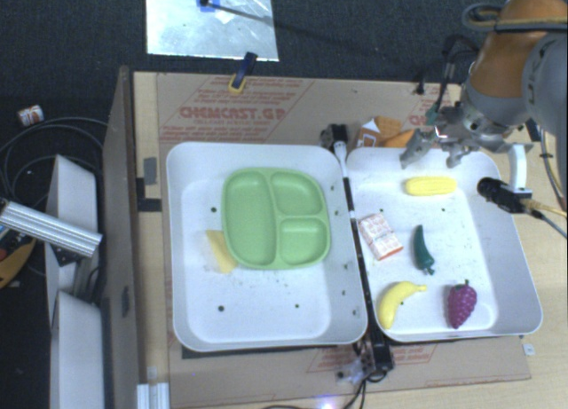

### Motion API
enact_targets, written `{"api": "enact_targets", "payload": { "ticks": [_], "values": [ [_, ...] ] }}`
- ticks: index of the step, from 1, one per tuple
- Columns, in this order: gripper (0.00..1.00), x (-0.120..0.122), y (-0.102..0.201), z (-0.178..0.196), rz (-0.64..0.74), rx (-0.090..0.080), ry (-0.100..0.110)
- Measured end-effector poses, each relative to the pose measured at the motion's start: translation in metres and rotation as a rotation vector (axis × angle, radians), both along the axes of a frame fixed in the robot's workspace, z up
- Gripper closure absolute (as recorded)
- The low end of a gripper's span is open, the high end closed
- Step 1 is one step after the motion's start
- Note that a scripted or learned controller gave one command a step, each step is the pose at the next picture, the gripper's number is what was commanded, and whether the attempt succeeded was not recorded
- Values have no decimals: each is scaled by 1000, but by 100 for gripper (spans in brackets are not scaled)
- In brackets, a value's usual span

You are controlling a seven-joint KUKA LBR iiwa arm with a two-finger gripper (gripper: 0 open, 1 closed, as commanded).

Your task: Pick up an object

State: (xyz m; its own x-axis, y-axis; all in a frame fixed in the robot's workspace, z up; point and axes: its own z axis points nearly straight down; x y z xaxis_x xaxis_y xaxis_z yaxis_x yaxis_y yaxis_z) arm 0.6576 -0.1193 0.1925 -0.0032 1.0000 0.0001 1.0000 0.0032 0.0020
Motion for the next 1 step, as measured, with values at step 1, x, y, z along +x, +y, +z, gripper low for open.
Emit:
{"api": "enact_targets", "payload": {
  "ticks": [1],
  "values": [
    [0,-54,-24,-24,-5,-1,6]
  ]
}}
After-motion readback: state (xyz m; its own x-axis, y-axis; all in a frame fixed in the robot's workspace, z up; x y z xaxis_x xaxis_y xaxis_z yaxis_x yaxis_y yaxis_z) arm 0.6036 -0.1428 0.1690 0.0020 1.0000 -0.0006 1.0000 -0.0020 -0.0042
